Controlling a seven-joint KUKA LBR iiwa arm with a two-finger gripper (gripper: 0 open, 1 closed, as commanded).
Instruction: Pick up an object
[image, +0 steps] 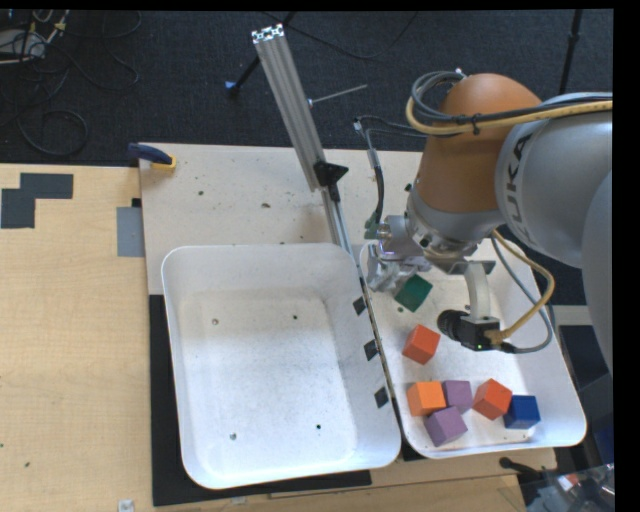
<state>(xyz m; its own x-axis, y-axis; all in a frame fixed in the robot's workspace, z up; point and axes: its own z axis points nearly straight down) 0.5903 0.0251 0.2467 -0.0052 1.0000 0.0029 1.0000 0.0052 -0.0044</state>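
White plastic is what I see most of on my feed: two shallow bins side by side, the left bin (200, 300) and the right bin (560, 425), which carries all the blocks. The grey arm (560, 180) comes in from 3 o'clock, its orange band (480, 135) bulking over the far end of the right bin, and the gripper (392, 272) hangs near that bin's inner wall. A green block (412, 292) sits right at the gripper's lower edge, tilted; from my angle I cannot tell whether it is clasped or merely beneath the tool, and I cannot tell how the tool is set. At about 6 o'clock from the green block lies an orange-red block (421, 343), apart from it. Further toward 6 o'clock the rest cluster along the near wall: an orange block (427, 397) touching a purple block (457, 393), a second purple block (445, 425) just beneath them, then a red block (492, 397) with a blue block (522, 410) against it at 4 o'clock. A black fitting (470, 328) with a yellowish cable (530, 320) hangs at 3 o'clock from the orange-red block. A slanted aluminium rail (295, 100) runs down from 12 o'clock to the divide between the bins, just left of the gripper.
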